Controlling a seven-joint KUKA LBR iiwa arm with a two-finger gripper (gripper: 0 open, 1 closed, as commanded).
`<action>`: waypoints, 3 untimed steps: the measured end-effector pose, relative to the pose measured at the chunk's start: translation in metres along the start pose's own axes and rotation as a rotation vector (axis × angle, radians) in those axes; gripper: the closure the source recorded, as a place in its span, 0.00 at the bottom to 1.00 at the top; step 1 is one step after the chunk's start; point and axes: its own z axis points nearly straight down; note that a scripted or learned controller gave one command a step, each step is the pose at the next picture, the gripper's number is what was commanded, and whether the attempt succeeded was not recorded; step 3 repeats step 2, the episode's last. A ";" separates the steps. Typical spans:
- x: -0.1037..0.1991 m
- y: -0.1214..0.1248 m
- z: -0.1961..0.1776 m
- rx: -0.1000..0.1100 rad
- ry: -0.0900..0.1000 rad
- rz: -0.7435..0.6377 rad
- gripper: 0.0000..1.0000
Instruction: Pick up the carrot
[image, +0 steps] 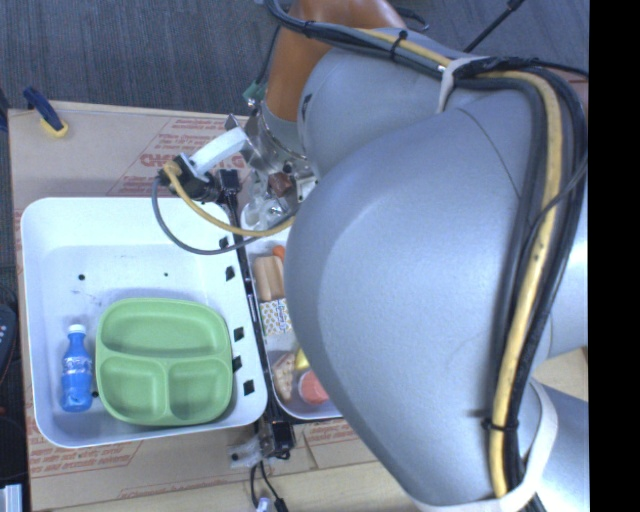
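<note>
- We see the grey arm (440, 290) reaching in from the right and covering most of the right bin (285, 405); a narrow strip of that bin shows along the divider.
- The gripper (262, 205) hangs at the far end of the right bin, wrapped in cables and a white fitting. We cannot tell how the hand stands; the clutter hides it.
- The carrot: a small orange sliver (281, 252) sits just beside the gripper, at the top of the visible strip. We judge this may be it, but too little shows to be sure. Nothing is seen held.
- Below it in the strip lie a tan stick-shaped item (267, 278), a patterned packet (276, 316) and a reddish round piece (312, 388), crowded close together.
- The left bin (60, 240) holds a green sectioned tray (165, 358) and a blue bottle (76, 368) just beside it, well apart from the gripper, so outside this pick.
- Our judgement: the arm is over the crowded bin because the target lies there; neighbours touching make a clean grasp risky.
</note>
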 end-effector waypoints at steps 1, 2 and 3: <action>-0.030 0.047 -0.083 0.004 0.008 0.119 1.00; -0.056 -0.011 0.017 0.013 -0.009 -0.018 1.00; -0.056 -0.011 0.017 0.013 -0.009 -0.018 1.00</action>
